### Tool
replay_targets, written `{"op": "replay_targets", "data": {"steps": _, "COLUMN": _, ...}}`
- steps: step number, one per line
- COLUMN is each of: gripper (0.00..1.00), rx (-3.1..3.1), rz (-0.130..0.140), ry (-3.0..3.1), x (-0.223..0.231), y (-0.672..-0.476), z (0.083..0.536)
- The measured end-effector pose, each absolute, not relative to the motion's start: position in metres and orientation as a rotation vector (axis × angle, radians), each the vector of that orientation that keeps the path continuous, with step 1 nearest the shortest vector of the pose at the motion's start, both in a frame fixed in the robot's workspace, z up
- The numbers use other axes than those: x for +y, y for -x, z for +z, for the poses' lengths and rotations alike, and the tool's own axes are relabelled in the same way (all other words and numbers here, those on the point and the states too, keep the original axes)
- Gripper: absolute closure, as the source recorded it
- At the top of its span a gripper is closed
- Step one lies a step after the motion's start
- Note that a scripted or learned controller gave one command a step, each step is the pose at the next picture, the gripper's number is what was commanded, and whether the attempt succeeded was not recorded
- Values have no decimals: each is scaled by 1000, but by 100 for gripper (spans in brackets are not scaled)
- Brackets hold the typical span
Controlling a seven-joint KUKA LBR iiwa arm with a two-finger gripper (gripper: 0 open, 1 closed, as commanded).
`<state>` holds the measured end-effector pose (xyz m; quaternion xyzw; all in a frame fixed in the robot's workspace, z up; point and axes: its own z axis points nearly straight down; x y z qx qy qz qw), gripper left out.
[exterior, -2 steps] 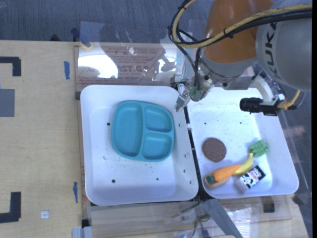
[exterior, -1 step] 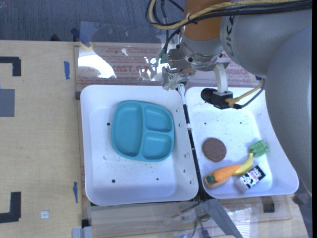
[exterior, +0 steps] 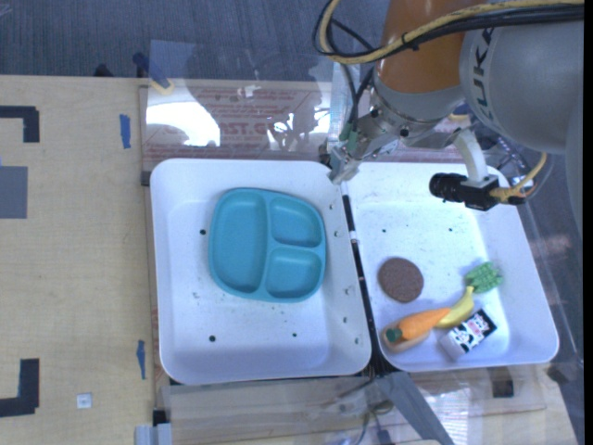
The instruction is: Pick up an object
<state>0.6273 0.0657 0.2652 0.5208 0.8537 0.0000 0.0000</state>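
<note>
Camera view shows nothing picked yet: the gripper point(exterior: 341, 167) hangs at twelve o'clock over the bins' shared edge, while carrot point(exterior: 419, 324), banana point(exterior: 457, 310) and brown disc point(exterior: 401, 279) lie in the right bin point(exterior: 519, 248) at five o'clock.

Arm point(exterior: 482, 54) cut off by top and right edges; upper links out of frame. Gripper point(exterior: 341, 167) small and blurry at the bins' shared back corner, can't tell finger state. Carrot point(exterior: 419, 325), well below-right of the tips, has its leafy end partly under the banana point(exterior: 456, 310). Small box point(exterior: 468, 334) beside it: print too small to read.
</note>
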Motion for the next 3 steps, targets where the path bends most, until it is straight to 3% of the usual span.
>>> {"op": "replay_targets", "data": {"steps": 1, "gripper": 100, "rx": 1866, "rz": -6, "ry": -2532, "x": 19, "y": -583, "z": 225}}
{"op": "replay_targets", "data": {"steps": 2, "gripper": 100, "rx": 2137, "rz": 4, "ry": -2297, "x": -33, "y": -571, "z": 317}}
{"op": "replay_targets", "data": {"steps": 3, "gripper": 100, "rx": 2523, "rz": -2, "ry": -1875, "x": -55, "y": -526, "z": 262}}
